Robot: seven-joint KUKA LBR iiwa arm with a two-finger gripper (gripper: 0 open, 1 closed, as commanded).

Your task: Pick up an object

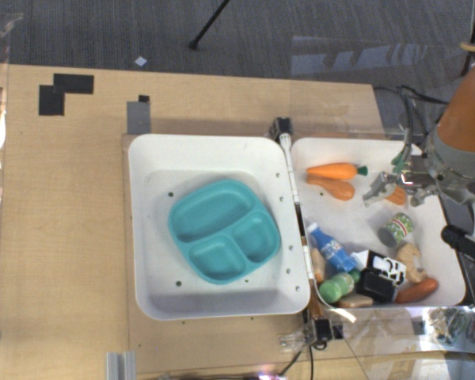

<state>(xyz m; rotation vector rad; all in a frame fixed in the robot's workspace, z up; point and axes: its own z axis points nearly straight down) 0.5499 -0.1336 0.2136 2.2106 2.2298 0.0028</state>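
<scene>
Wooden bench, two white bins. Gripper (pixel 389 185) hovers released over right bin (pixel 457 290); small orange piece (pixel 395 196) just below it, carrot (pixel 332 171) to its left. Probably light, rigid, slick; grab mid-body.
</scene>
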